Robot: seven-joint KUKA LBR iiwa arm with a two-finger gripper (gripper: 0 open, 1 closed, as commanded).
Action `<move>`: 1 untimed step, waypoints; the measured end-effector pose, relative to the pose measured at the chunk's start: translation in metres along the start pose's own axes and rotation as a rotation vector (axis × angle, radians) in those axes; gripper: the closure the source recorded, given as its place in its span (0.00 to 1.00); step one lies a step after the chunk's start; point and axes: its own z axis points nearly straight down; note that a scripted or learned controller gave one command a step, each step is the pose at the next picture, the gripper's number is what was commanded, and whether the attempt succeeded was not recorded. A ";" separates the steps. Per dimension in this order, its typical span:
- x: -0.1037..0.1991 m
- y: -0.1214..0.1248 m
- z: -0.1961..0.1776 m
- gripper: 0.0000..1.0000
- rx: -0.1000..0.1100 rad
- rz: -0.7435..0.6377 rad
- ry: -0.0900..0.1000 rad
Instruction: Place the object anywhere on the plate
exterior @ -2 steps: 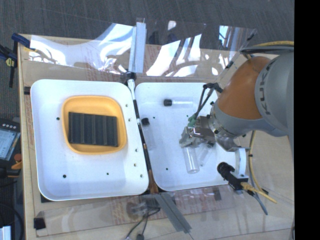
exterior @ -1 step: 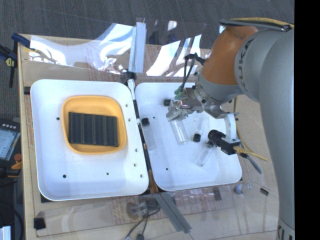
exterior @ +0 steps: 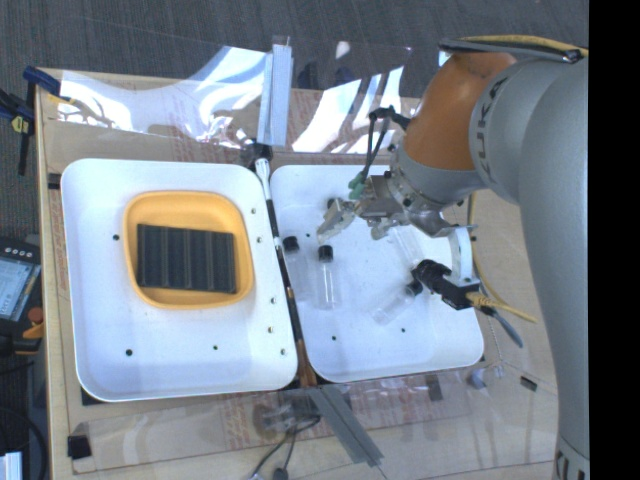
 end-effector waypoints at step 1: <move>0.054 -0.001 -0.011 0.00 0.002 -0.240 0.001</move>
